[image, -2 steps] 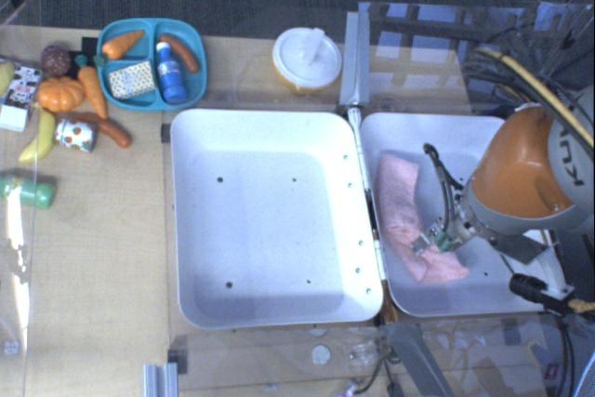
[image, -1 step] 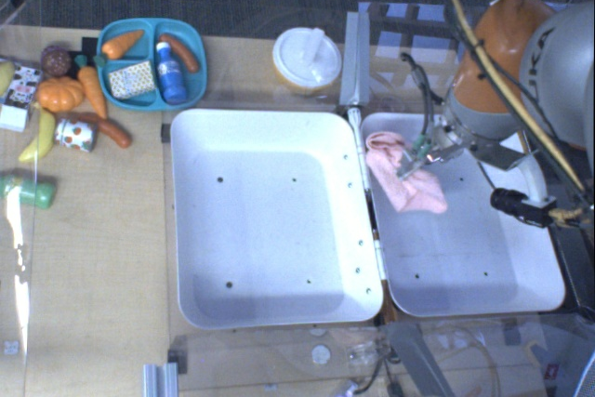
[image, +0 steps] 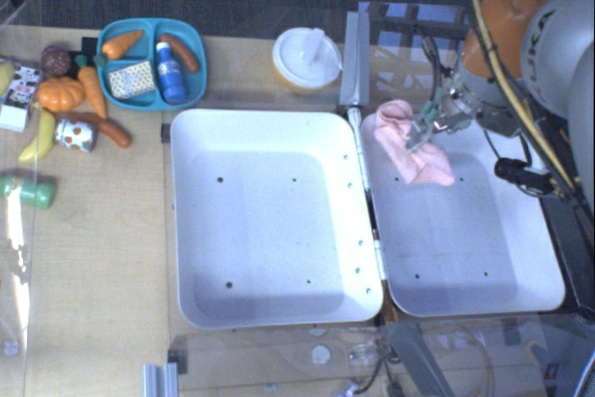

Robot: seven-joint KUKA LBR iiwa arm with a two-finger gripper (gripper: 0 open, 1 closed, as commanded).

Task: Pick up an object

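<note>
You've got the pink cloth [image: 410, 148] bunched near the right bin's [image: 483, 279] far-left corner, long axis running from that corner toward bin centre, with the gripper [image: 426, 127] right on top of it; can't tell what the pincer's doing.

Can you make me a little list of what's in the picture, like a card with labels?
pink cloth: crumpled, in the right bin, near its far left corner
gripper: right over the pink cloth
left bin: white, beside the right bin
blue plate: on the bench, holds toy food
white cup: behind the left bin
</note>
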